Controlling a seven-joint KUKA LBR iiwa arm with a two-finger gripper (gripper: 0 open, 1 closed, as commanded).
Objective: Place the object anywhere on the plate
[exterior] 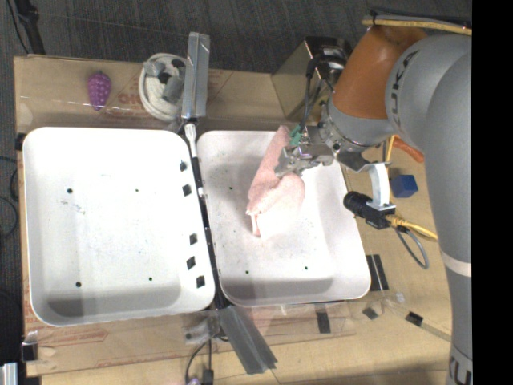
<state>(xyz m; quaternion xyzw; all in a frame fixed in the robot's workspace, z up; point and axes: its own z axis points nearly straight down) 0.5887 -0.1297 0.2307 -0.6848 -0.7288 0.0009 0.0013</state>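
A pink, soft, cloth-like object [271,195] lies stretched in the right white bin [240,271], running from the bin's far edge down toward its middle. My gripper [293,160] comes in from the right and sits over the object's upper part. Its fingers are closed on the pink material, which shows both above and below them. The object's lower end hangs or rests near the bin floor; I cannot tell which.
The left white bin [104,215] adjoins the right one along a dark divider [196,215]. Behind the bins lie a purple grape-like toy [98,88] and a white coil [163,83]. A blue block [405,185] and cables sit at the right.
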